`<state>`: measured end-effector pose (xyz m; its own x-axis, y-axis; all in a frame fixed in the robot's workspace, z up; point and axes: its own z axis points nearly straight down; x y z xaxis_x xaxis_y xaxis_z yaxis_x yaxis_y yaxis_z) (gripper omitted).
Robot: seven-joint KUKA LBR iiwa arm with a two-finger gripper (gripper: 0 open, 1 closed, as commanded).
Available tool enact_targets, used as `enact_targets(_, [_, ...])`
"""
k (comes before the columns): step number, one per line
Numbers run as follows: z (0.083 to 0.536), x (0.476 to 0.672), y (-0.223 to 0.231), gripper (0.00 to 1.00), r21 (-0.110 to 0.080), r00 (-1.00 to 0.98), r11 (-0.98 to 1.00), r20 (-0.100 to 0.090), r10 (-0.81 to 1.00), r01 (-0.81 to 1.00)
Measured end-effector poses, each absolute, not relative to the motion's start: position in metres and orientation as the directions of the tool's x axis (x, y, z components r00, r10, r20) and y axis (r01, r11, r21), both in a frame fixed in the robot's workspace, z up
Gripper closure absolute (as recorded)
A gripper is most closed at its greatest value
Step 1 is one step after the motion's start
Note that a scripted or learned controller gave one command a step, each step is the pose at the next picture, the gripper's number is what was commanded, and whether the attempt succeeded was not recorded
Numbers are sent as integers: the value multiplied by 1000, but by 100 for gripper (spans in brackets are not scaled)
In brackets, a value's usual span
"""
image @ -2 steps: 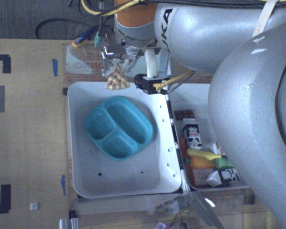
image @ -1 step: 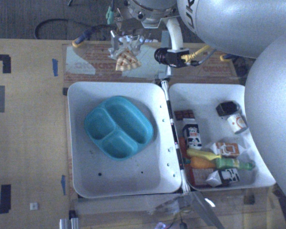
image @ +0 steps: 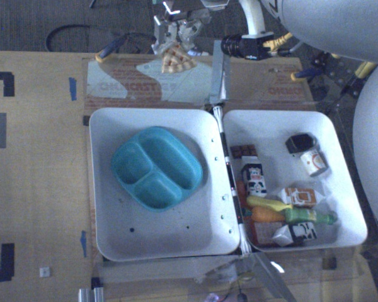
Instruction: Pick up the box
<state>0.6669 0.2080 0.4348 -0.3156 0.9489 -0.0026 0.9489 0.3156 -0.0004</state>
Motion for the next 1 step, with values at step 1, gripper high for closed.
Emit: enact_targets(1, [282,666,213,100,-2,-372,372,-1,928,928])
